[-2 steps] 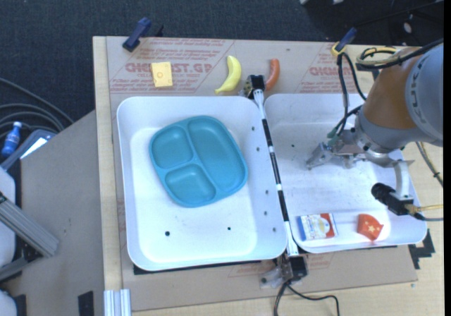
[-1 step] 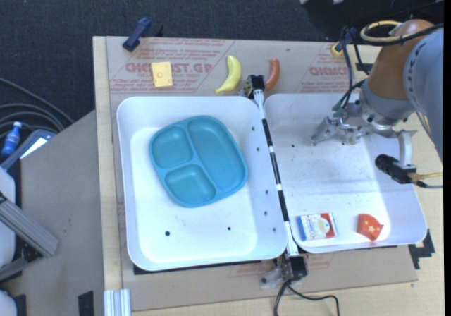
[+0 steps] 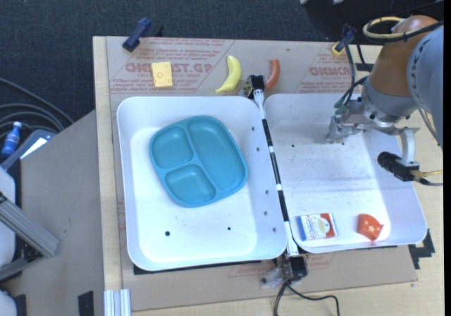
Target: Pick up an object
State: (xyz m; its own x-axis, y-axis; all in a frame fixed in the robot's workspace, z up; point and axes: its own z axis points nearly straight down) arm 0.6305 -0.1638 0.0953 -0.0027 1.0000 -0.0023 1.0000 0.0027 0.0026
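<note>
Near the right bin's front edge, a small white carton [image 3: 315,226] and a red block [image 3: 369,226] are lying side by side, well apart from the gripper [image 3: 341,128], which is hovering over the far floor; I cannot tell its fingers' spread. Descending squarely over one object is advisable.

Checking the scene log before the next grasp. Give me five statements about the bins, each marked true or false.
1. The blue plate lies in the left bin. True.
2. The banana lies in the right bin. False: it lies on the bench behind the bins.
3. The carton sits at the right bin's near edge. True.
4. The red piece rests on the plate. False: it is beside the carton.
5. The hand is over the left bin. False: over the right.
</note>
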